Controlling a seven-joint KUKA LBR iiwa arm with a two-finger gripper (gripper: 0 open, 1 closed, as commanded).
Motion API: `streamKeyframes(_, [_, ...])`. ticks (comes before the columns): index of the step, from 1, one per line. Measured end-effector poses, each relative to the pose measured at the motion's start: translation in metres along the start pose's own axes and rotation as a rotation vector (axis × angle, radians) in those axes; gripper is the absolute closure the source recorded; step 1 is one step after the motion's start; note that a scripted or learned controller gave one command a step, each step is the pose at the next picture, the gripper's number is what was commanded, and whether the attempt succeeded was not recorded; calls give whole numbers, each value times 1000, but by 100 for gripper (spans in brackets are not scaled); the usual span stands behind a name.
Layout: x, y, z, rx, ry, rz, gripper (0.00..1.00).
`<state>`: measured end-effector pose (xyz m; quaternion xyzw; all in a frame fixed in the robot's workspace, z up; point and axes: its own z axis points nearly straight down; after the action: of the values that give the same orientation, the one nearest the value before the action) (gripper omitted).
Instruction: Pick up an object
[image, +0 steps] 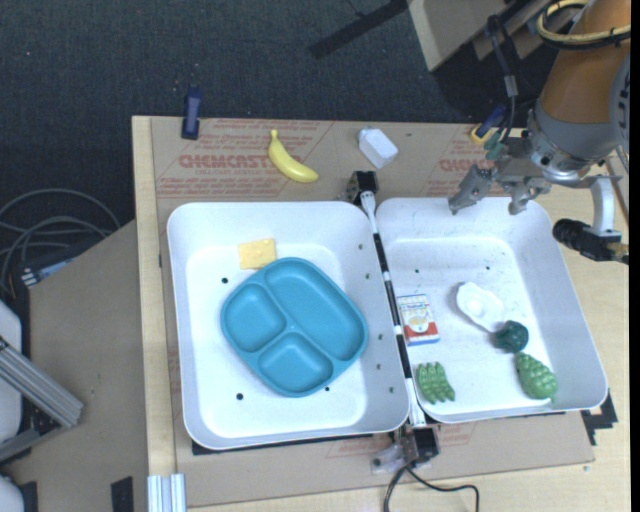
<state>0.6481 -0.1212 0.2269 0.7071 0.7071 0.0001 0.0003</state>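
While the grey arm with its orange band reaches in from the right, its two-finger tool (493, 196) hangs over the far rim of the right shallow white plastic bin (560, 300), fingers spread apart with nothing between them. Inside that bin, well apart from the tool, lie a small red-and-white printed carton (417, 320) just beside the left wall, a white rounded lump (479, 303) near the middle, a dark teal ball-like object (511, 337) touching or almost touching that lump on its near-right side, a green knobbly toy (536, 376) at the near right, and another green ridged toy (435, 382) at the near left. The left shallow white plastic bin (195, 300) holds a blue three-compartment plastic plate (291, 325) with a yellow square sponge-like block (257, 253) just beyond its far edge. On the cardboard-covered bench (150, 200) beyond the bins rest a yellow toy banana (289, 160), a small white block (378, 147) and a dark blue stick-shaped item (191, 112).
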Motion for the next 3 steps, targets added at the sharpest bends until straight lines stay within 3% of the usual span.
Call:
streamKeyframes(1, [-34, -35, 134, 4, 1, 2, 0])
streamKeyframes(2, [3, -75, 141, -3, -4, 2, 0])
streamKeyframes(3, [-62, -59, 35, -3, -2, 1, 0])
